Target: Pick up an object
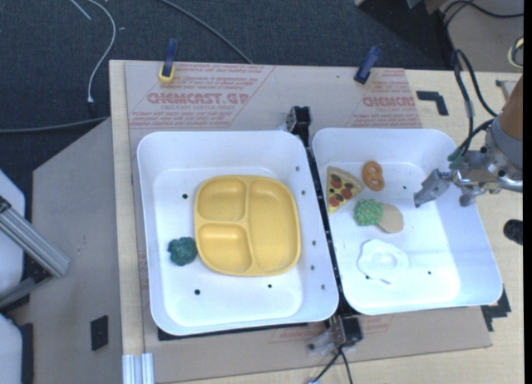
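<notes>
In the right bin (465, 287) lie a pizza slice (341, 188), a brown pretzel (372, 174), a green broccoli piece (367, 211), a tan cookie (391, 221) touching it, and a white fried egg (381, 259). My gripper (445, 194) hangs over the right half of that bin, to the right of the cookie and apart from it. Its fingers are spread open with nothing between them. In the left bin (166, 174) a yellow divided plate (248, 224) sits in the middle, with another green broccoli (182, 249) just off its left edge.
A black clamp (298, 118) sits between the bins at the back, and two blue clips (170, 54) hold the cardboard sheet's far edge. Cables run along the right, behind the arm. The right bin's floor near its front right corner is bare.
</notes>
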Robot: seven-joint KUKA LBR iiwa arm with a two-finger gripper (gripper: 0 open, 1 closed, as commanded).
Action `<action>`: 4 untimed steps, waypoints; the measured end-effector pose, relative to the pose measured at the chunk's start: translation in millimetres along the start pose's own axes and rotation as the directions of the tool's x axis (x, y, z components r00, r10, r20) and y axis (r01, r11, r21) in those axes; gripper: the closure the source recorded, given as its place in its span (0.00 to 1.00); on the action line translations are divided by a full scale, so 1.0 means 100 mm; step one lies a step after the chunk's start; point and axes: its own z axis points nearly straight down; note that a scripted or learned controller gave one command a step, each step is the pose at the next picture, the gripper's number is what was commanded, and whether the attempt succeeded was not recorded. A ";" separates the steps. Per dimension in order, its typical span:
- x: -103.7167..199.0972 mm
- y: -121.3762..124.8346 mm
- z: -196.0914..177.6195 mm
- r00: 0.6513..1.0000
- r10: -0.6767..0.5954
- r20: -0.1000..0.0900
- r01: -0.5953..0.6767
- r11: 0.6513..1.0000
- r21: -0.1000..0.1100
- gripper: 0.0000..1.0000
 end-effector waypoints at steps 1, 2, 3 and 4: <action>0.00 0.03 -0.07 1.000 -0.004 0.003 0.004 1.000 -0.014 0.00; -0.06 0.04 0.54 1.000 -0.003 0.001 0.003 1.000 -0.008 0.00; 0.00 0.04 0.98 1.000 -0.004 0.001 0.004 1.000 -0.009 0.00; 0.00 0.06 1.15 1.000 -0.005 0.001 0.005 1.000 -0.017 0.00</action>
